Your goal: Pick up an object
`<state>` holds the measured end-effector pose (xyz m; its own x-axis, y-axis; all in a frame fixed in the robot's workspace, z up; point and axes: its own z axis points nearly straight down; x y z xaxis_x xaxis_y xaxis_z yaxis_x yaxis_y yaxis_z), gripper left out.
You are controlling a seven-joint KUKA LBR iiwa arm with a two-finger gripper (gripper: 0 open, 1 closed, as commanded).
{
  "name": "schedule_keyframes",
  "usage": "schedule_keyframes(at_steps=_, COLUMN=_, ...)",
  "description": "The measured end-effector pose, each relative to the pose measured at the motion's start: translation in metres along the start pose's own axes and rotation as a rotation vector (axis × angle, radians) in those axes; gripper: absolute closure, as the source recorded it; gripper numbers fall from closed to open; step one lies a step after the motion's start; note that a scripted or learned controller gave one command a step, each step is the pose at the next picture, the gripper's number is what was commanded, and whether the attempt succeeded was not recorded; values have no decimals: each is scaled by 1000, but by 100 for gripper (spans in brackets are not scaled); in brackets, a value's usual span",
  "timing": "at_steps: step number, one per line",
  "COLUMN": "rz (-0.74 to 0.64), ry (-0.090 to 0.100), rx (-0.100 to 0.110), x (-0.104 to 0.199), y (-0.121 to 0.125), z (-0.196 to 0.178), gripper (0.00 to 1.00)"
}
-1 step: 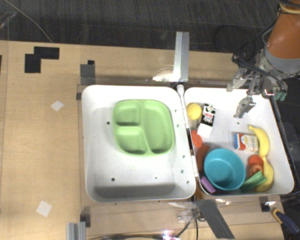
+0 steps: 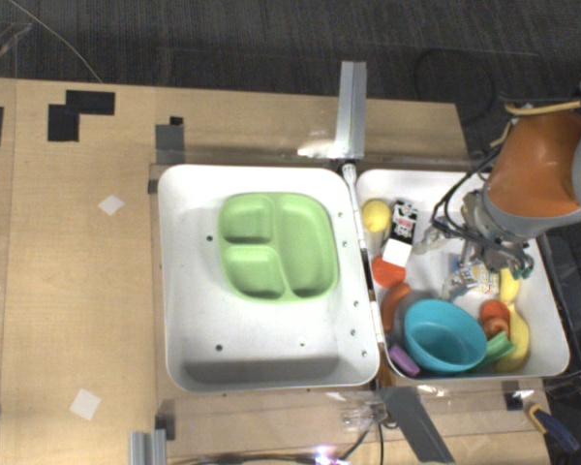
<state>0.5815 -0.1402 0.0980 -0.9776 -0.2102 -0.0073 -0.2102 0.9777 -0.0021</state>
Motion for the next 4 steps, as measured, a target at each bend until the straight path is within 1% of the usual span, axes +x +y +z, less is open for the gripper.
schedule_keyframes(at_steps=1, rz=207, ry=-14, rx=5, x=38, y=6, z=8, gripper=0)
schedule_keyframes(at_steps=2, rz=233, ry=-6, rx=1, x=-37, y=-25, z=11, gripper=0)
schedule_keyframes(at_steps=3, rz=315, ry=-7, rx=6, x=37, y=-33, z=9, gripper=0)
schedule_keyframes(at_steps=4, rz=553, ry=-13, rx=9, x=92, y=-9, z=7, gripper=0)
